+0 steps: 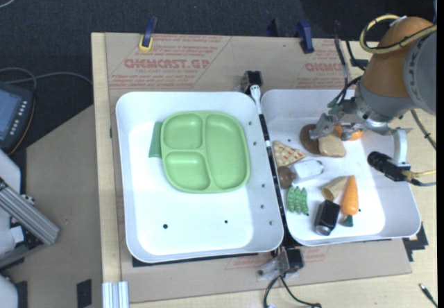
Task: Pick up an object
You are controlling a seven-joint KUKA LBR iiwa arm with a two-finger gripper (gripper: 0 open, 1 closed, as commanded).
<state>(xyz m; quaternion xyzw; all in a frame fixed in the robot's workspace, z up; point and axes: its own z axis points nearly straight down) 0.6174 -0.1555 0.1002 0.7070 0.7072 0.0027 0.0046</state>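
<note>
Two white bins sit side by side in the camera view: the left bin (139, 216) carries a green divided plate (205, 151), the right bin (395, 220) carries the clutter I am to pick from. My gripper (331, 127) is low over the right bin's upper middle, at roughly 12 o'clock of the pile, arm reaching in from 3 o'clock. I cannot tell from this angle whether my fingers are apart or together, and I see nothing clearly between them. Directly under and beside the tip: a brown round disc (310, 138) at 9 o'clock of the gripper, a tan bread-like piece (333, 148) at 6 o'clock, an orange item (352, 134) at 3 o'clock, partly hidden by my wrist. Further toward 6 o'clock lie a waffle-like wedge (286, 153), a pale clear piece (308, 169), a green leafy toy (297, 199), a carrot (350, 193) and a black block (326, 216). Risks, my judgement: the three candidates touch or nearly touch, so a close may straddle two and grip neither; the disc looks flat and may slip out; the tan piece may be pushed aside. A cable and black fitting (386, 164) at 4 o'clock could snag on lift.
</note>
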